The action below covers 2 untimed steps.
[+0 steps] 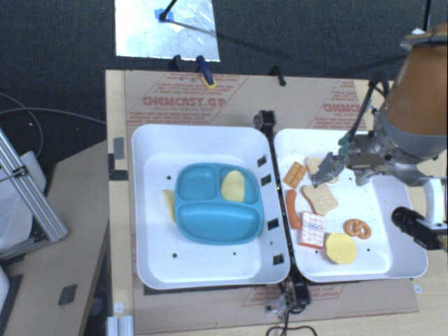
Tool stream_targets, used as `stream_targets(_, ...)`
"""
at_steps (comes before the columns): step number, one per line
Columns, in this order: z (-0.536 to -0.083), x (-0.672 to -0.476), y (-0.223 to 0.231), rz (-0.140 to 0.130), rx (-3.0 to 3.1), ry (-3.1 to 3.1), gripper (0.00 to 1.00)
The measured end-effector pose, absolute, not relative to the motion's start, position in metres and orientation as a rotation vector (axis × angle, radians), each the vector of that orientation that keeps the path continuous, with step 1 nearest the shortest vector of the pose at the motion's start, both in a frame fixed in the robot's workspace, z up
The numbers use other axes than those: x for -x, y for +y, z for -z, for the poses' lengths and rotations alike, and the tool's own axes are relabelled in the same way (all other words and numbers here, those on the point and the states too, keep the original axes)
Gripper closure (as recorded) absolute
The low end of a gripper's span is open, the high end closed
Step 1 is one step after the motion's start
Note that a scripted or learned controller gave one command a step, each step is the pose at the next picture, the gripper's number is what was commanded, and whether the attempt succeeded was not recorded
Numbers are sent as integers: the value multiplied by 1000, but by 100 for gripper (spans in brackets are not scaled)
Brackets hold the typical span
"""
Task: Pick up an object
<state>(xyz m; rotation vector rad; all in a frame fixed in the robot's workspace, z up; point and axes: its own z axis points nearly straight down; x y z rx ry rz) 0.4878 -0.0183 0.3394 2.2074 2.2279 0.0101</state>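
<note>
From my feed, the bench [175, 93] carries two white bins side by side. The left bin [150, 208] holds a blue divided plate [217, 205] with a yellow piece [233, 185] lying in its upper right compartment. The arm [420, 96] reaches in over the right bin [399, 257]. Scattered in that bin I see a slice of toast [320, 199], a yellow round piece [341, 248], a red and white packet [313, 229], an orange stick [292, 208], a waffle-like cracker [294, 174] and a pretzel [357, 227]. The gripper [329, 170] hangs just above the toast, near the cracker; it looks slightly parted with nothing between its fingers, though it is blurry.
</note>
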Motion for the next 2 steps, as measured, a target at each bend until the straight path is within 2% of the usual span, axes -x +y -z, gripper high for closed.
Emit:
stream_targets(1, -221, -485, 12, 11, -2224, 2231, 0)
stream_targets(2, -310, -488, 48, -15, -2208, 2228, 0)
